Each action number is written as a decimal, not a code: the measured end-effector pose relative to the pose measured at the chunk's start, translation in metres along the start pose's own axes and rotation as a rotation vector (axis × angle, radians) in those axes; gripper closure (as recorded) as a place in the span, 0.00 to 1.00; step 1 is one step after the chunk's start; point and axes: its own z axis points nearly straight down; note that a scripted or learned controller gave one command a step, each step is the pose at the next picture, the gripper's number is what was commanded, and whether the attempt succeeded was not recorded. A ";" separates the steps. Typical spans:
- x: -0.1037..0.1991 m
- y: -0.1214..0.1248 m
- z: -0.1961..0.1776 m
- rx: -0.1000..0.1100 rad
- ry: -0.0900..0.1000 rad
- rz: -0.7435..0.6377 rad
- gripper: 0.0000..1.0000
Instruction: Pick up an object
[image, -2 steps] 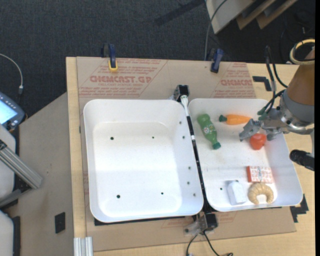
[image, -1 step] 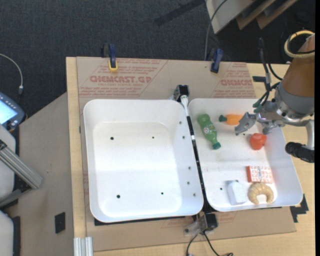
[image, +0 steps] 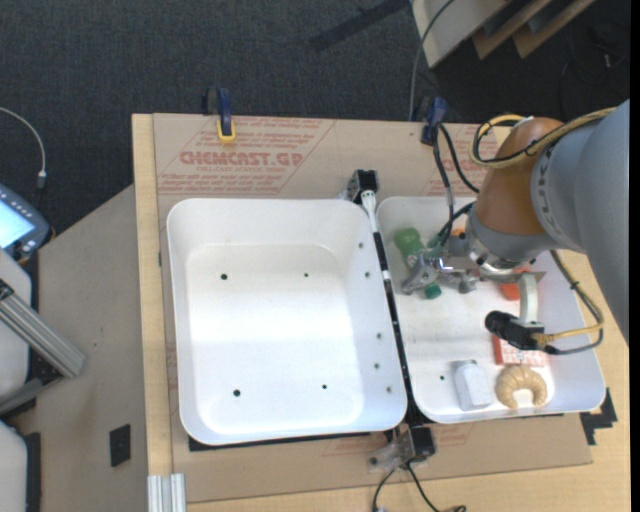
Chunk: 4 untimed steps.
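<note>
The likeliest target was the green object (image: 408, 241), lying in the right bin (image: 440, 395) near that bin's 11 o'clock corner, close beside the wall shared with the left bin (image: 200, 230). A second, darker green piece (image: 430, 291) sat just below it, toward 5 o'clock from the first. The jaws (image: 432, 270) hung low over this pair, roughly between the two green pieces; whether they were released or clenched could not be told, and nothing was visibly held between them.

The main risk, as I judged it, was a closure on air or on the edge of a green piece, which would nudge it against the dividing wall rather than lift it. That wall left little room on the 9 o'clock side, so a descent slightly off could strike the rim. The two green pieces lay near each other, so a grasp might catch both badly or squeeze one out sideways.

Farther out, toward 4 and 5 o'clock in the bin, lay a red-and-white item (image: 522, 340), a small grey block (image: 470, 385) and a tan croissant-shaped object (image: 523, 385), all well apart from the jaws. The middle of the right bin offered open floor for a sideways move. The left bin sat beside it on the counter (image: 300, 145).
</note>
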 end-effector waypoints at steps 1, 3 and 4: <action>0.040 0.076 -0.112 -0.020 0.000 -0.004 0.00; 0.117 0.059 -0.104 -0.004 -0.001 0.002 0.00; 0.176 0.071 -0.144 -0.008 0.002 -0.003 0.00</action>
